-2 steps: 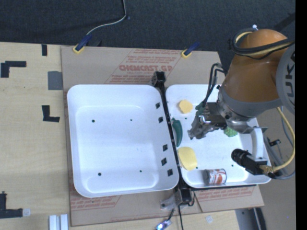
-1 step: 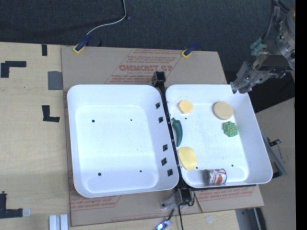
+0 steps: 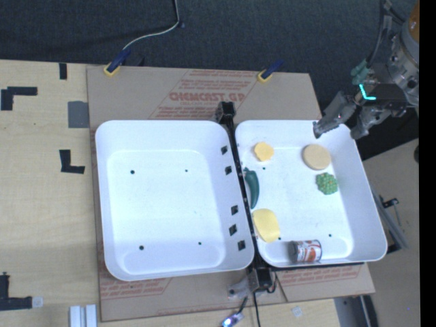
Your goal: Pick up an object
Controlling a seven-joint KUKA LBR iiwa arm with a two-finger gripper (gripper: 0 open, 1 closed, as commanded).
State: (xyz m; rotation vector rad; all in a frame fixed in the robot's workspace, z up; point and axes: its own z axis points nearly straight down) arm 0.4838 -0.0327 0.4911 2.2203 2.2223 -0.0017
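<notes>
The right bin (image 3: 354,157) holds several items: a small yellow piece (image 3: 263,152), a tan round disc (image 3: 317,157), a green lumpy piece (image 3: 327,183), a dark teal curved piece (image 3: 253,186), a larger yellow piece (image 3: 266,224) and a tin can with a red label (image 3: 305,251) lying on its side at the near wall. My gripper (image 3: 338,120) hangs above the bin's far right corner, up and to the right of the tan disc, with nothing visibly between its fingers. The arm's wrist reaches in from the upper right.
The left bin (image 3: 109,182) sits beside the right one, joined by a black hinge strip (image 3: 235,189). Both rest on a cardboard sheet (image 3: 197,94) clamped at the back. A white cable (image 3: 160,29) runs over the dark floor behind.
</notes>
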